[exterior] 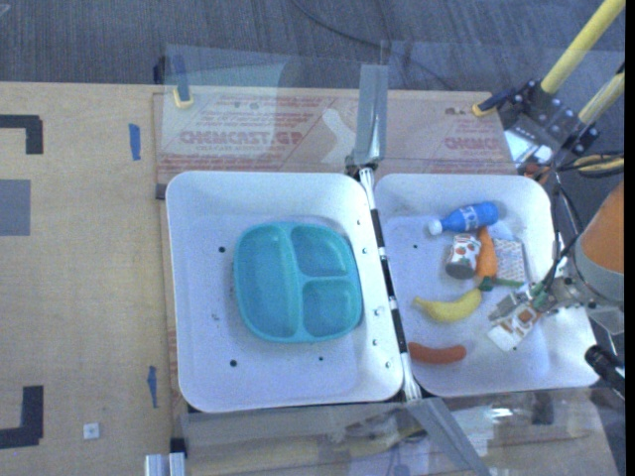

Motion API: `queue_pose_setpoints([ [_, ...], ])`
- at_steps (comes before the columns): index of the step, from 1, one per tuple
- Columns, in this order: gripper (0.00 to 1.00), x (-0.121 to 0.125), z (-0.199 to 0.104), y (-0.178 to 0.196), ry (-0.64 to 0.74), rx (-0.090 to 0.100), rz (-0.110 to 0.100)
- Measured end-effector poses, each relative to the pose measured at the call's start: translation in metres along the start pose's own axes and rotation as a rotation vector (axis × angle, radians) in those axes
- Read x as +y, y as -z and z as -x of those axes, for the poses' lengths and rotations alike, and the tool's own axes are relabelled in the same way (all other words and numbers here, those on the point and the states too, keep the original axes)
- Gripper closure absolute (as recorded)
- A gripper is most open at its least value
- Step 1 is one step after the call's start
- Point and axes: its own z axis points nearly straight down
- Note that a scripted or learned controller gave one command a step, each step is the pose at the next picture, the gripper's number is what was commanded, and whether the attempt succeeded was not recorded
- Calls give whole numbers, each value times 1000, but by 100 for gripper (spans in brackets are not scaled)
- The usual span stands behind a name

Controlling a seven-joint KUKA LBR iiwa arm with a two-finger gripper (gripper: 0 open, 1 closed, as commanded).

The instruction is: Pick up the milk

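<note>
White milk carton [511, 325] lies tilted at five o'clock in the right bin [541, 370], right by the gripper [536, 300], whose opening we cannot tell; we judge we should centre over it, clear of the banana [448, 307] at nine.

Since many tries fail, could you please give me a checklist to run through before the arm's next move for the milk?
1. Milk identified: cannot tell; it may be the blue bottle or the white carton.
2. End effector over the right bin: ok.
3. Anything gripped: cannot tell.
4. Room around the bottle: not ok; the carrot crowds it.
5. Plate out of the way, in the left bin: ok.
</note>
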Motion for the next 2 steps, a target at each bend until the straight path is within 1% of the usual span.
queue_pose_setpoints([
  [1,100,3,3,13,-3,-9,11],
  [2,100,12,-48,81,-189,23,-29],
])
